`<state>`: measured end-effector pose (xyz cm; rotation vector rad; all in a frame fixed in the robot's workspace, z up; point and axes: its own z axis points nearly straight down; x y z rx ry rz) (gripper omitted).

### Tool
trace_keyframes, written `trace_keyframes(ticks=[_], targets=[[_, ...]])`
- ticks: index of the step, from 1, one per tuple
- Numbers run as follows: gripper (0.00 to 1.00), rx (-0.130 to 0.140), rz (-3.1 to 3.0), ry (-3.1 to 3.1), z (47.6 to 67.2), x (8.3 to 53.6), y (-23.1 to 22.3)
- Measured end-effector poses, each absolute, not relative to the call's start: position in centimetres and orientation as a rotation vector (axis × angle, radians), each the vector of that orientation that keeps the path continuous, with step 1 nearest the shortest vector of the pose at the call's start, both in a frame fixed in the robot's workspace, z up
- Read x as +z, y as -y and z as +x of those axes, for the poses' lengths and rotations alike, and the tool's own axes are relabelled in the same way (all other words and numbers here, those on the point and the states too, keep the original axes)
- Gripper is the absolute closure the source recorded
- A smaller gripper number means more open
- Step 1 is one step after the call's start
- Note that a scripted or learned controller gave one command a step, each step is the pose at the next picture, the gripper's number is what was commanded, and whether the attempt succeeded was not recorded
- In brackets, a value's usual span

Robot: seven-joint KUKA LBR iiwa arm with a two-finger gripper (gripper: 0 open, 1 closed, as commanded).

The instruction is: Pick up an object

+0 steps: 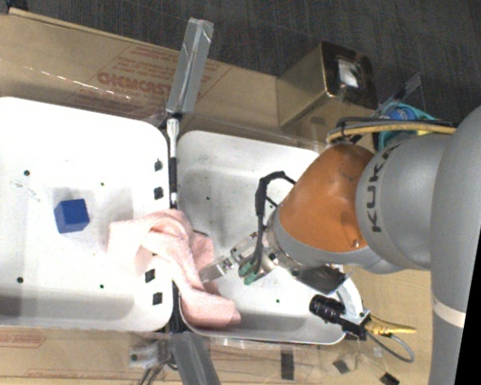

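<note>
Down in the right bin [227, 162], the jaws hover just right of the pink cloth [176, 257] draped across the divider, long axis left-right; whether they're wide or narrow, I can't tell.

Single fixed cam, mounted above bench [53, 53], looking down at slant. Both white bins in shot: left bin [1, 191] full, right bin [227, 162] partly blocked by arm [404, 207] coming in from right. Fairly close, floor strip along top edge.
</note>
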<state>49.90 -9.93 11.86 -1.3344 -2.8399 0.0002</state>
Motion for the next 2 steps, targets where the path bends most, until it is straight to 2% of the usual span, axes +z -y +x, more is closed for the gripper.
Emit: trace_keyframes(ticks=[1,2], targets=[[0.0,0.0,-1.347,2.837,51.2,10.5,9.7],[0.0,0.0,-1.261,2.877,52.8,9.2,13.8]])
